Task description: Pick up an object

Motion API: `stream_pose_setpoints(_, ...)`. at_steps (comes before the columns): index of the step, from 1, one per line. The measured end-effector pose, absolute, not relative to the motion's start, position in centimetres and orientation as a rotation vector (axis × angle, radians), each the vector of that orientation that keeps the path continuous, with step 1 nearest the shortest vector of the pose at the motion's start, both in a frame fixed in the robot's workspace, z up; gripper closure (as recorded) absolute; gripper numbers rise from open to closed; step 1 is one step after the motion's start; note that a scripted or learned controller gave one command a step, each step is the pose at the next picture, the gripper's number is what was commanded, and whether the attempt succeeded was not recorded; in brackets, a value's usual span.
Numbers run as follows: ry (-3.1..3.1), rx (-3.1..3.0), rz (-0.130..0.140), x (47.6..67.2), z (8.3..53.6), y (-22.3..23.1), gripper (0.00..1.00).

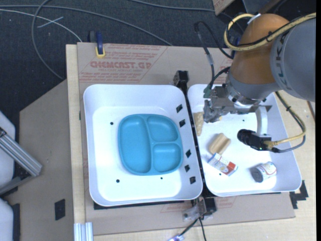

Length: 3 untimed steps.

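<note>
Worktop [75, 134], two white bins. Left bin [98, 149]: blue plate [149, 143]. We note the gripper [212, 112] in right bin [283, 177], near tan block [218, 143]; grip state, cannot tell.

The arm [293, 44] reaches leftward, its tool [213, 112] pointing down.

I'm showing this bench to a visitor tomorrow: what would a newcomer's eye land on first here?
The blue divided plate stands out most, lying in the middle of the left bin. Then the grey and orange arm, reaching in from the right, with its gripper over the right bin's far left part. Nearer the front lie a tan block, a red and white pack and a grey-white lump.
</note>
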<state>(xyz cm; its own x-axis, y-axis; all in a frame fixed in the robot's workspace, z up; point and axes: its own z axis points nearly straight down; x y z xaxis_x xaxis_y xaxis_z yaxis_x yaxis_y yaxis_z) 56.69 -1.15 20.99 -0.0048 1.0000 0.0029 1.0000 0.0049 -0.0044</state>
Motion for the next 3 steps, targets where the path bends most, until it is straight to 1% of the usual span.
stream_pose_setpoints(1, -2.224, -2.213, 0.001, 55.0, 22.1, 4.7, 1.00)
stream_pose_setpoints(2, -2.223, -2.214, 0.003, 53.3, 21.5, 9.1, 1.00)
stream_pose_setpoints(3, -2.220, -2.219, 0.002, 53.4, 21.5, 8.9, 0.00)
